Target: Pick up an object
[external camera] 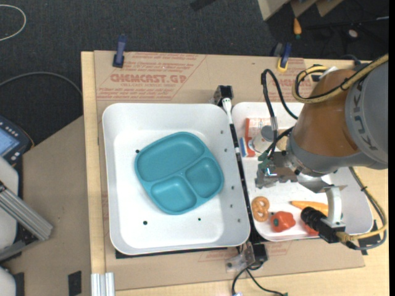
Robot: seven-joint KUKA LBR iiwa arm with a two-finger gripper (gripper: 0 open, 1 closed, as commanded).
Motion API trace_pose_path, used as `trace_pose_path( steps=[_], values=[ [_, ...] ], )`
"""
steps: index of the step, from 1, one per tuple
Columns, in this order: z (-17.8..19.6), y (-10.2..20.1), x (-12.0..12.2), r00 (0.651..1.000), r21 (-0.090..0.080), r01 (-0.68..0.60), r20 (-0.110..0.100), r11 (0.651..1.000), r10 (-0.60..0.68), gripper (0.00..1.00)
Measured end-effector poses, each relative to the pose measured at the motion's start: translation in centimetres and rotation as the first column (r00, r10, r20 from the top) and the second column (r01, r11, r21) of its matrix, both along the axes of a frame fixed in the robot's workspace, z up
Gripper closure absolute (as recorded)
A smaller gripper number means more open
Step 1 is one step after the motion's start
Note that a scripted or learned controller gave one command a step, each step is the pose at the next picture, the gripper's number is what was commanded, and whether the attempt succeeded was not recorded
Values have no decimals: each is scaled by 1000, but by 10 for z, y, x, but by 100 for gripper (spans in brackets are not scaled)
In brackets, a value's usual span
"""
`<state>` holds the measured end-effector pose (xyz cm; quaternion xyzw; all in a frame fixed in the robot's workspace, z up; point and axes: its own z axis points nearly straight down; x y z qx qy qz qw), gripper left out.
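In left bin (117, 165), teal tray (179, 172)

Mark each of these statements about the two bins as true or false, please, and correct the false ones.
1. The teal plastic divided plate lies in the left white bin. True.
2. The plate has five compartments. False: three are visible.
3. A red pepper-like toy lies in the right white bin. True.
4. The pretzel-shaped toy rests on the plate. False: it is in the right bin, near the red toy.
5. The arm is over the left bin. False: it is above the right bin.
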<state>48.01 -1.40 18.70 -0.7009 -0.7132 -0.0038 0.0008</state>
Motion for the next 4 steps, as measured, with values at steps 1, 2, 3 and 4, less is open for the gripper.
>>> trace_pose_path(
  steps=[1, 2, 3, 4],
  values=[
    [26, 58, -1, 1000, -5, 10, -1, 1000, -10, 100],
    [108, 115, 0, 1000, -3, 9, 5, 1000, -9, 100],
    [232, 137, 0, 1000, -1, 12, 12, 1000, -12, 100],
    [133, 135, -2, 1000, -9, 19, -13, 1000, -20, 100]
  ],
)
